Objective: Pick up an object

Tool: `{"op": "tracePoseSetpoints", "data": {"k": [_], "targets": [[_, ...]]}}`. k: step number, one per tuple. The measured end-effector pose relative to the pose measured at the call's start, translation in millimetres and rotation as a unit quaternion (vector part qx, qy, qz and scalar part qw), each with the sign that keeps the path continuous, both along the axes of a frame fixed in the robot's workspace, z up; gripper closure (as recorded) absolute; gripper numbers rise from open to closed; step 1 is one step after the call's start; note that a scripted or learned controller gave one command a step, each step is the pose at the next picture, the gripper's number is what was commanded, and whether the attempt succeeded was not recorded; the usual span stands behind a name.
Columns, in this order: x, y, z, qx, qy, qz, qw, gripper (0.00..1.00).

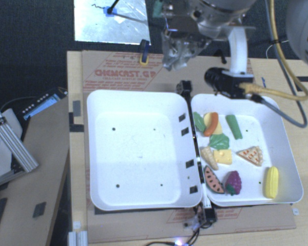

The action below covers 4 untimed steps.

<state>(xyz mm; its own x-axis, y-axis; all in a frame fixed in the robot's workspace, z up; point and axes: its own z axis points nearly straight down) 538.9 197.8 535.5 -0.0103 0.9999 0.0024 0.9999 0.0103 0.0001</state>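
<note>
Bench [77, 137] bearing 2 white bins; toy foods fill the right bin [285, 137]. Gripper [177, 55] hangs above the bench's far edge, well apart from them. Its opening cannot be told.

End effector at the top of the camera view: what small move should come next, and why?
Probably carry the end effector toward the right bin and lower it. It hangs high beyond the bins' far rims with nothing seen in it, while every toy lies in that bin; the corn sits apart, an easy target.
</note>
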Motion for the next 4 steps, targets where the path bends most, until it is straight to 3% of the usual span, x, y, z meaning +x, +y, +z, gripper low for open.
{"op": "tracePoseSetpoints", "data": {"k": [1,2,3,4], "targets": [[70.8,-49.6,0.0,-0.0009,-0.003,-0.006,1.0,1.0],[42.5,-139.9,-31.5,-0.0018,0.001,-0.008,1.0,1.0],[37.4,-132.5,1.3,-0.0008,-0.002,-0.003,1.0,1.0],[-10.4,-97.2,-0.1,-0.0002,0.0,-0.001,1.0,1.0]]}}
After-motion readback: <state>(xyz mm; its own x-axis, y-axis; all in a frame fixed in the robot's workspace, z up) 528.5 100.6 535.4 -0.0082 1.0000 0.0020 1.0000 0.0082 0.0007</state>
